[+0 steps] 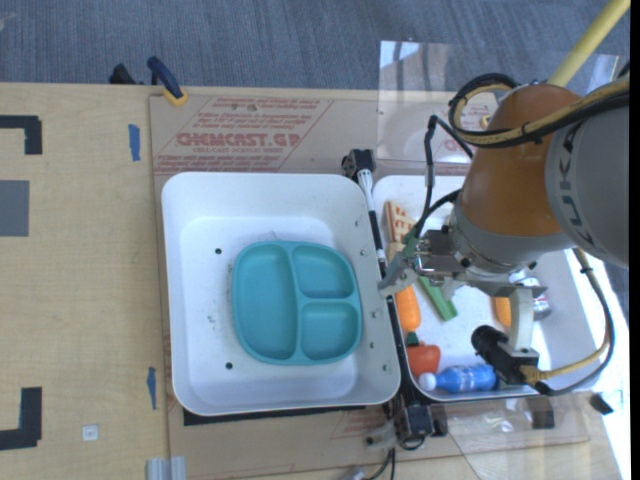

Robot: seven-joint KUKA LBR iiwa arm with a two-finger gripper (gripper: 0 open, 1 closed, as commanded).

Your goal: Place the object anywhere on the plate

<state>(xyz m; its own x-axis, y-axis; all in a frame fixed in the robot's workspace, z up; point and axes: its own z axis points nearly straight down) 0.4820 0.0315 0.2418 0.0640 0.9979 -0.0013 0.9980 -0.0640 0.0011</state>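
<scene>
The grey two-finger gripper (pixel 432 268) hangs over the right white bin (pixel 590 353), grip state untellable; likely still picking; next, carry something to the teal divided plastic plate (pixel 297 301).

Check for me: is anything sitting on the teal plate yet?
No, the teal plate in the left bin shows bare compartments.

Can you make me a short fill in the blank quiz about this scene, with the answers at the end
1. The teal plate has ___ compartments.
2. The plate lies in the ___ white bin of the camera view.
3. The blue bottle lies near the ___ edge of the right bin.
4. The carrot beside the green piece is coloured ___.

Answers: three; left; front; orange
</scene>
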